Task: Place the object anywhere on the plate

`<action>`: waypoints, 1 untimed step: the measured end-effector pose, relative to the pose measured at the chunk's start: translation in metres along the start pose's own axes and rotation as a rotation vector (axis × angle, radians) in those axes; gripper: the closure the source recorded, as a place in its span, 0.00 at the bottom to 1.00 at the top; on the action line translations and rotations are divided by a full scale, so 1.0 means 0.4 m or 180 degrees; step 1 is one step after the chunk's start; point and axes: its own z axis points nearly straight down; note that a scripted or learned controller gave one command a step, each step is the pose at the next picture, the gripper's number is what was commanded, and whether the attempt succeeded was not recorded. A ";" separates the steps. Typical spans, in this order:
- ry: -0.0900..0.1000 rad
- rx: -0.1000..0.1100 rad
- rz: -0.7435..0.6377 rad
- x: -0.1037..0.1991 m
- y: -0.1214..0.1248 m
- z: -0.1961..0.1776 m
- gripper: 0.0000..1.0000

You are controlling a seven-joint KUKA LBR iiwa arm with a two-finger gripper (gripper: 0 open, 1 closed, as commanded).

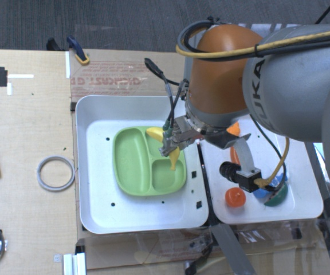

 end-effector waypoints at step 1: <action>-0.0004 -0.0003 -0.0498 0.040 0.063 -0.153 1.00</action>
